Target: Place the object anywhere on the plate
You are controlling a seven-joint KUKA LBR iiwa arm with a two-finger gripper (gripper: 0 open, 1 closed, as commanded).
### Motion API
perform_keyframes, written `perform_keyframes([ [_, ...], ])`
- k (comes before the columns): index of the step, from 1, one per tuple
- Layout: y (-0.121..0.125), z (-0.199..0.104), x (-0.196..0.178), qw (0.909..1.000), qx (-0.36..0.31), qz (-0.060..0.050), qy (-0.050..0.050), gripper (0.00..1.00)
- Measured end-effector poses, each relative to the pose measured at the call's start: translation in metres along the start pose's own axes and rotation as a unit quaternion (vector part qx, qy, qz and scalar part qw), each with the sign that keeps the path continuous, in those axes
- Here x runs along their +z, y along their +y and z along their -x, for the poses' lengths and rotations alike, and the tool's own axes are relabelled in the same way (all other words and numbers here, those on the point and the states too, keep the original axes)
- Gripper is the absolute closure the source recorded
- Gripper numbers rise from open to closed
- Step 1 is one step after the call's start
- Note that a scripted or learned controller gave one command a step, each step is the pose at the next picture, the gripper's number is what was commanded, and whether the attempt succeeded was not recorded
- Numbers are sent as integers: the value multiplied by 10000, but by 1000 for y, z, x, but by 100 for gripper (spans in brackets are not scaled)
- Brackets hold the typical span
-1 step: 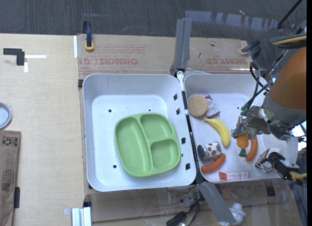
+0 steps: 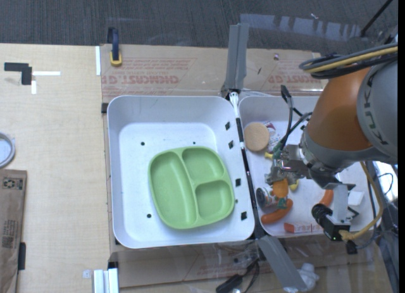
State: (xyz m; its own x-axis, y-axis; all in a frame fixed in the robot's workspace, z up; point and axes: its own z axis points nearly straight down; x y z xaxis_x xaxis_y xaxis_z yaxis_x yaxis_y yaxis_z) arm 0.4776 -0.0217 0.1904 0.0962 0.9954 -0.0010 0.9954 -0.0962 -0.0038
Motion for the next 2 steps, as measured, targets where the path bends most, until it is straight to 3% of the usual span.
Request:
perform_keyframes([
  [1,26,-72,0,9993,-376,-3,-6,100],
  [2,26,-72,0,9993,-376,-1,-7,0],
])
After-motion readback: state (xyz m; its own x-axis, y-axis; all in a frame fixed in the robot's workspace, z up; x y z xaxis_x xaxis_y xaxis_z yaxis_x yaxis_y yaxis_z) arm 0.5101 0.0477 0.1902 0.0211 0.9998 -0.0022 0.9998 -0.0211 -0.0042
